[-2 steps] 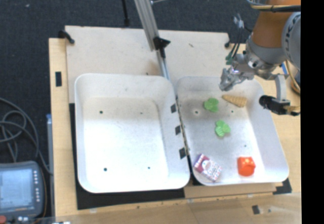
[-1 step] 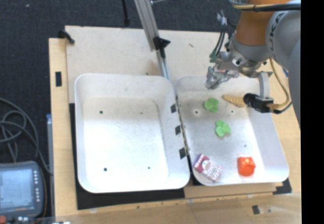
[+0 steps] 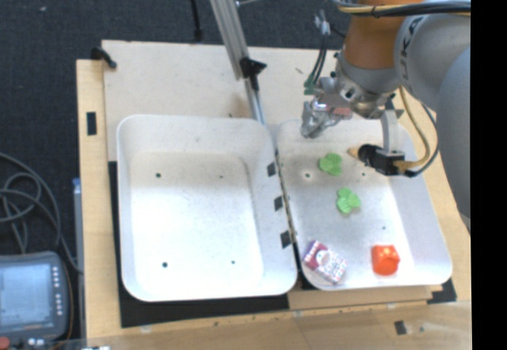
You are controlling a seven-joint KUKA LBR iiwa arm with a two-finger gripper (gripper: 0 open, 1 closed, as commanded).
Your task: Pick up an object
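The metal two-finger gripper point(image 3: 314, 125) hangs over the far left corner of the right-hand shallow white bin point(image 3: 420, 206), its tips pointing down near the bin's back rim. Whether its tips are apart or together cannot be told from this angle, and nothing is visible between them. Above it the grey arm with its orange band point(image 3: 386, 8) reaches in from the right, and a black fitting with cables point(image 3: 382, 158) hangs beside the wrist over the bin's far right part.

Four things lie in this right-hand bin. A small green crumpled piece point(image 3: 330, 164) sits nearest the gripper, just beside and a little toward the camera from the tips, apart from them. A second small green piece point(image 3: 347, 200) lies further toward the camera, near the bin's middle. A red and white patterned packet point(image 3: 325, 262) rests at the near left corner, well apart from the gripper. A small orange-red block point(image 3: 385, 260) sits at the near edge, right of the packet.

The left-hand shallow white bin point(image 3: 198, 198) touches the right one along their shared edge, and a slanted grey metal pole point(image 3: 230, 24) rises from behind them.
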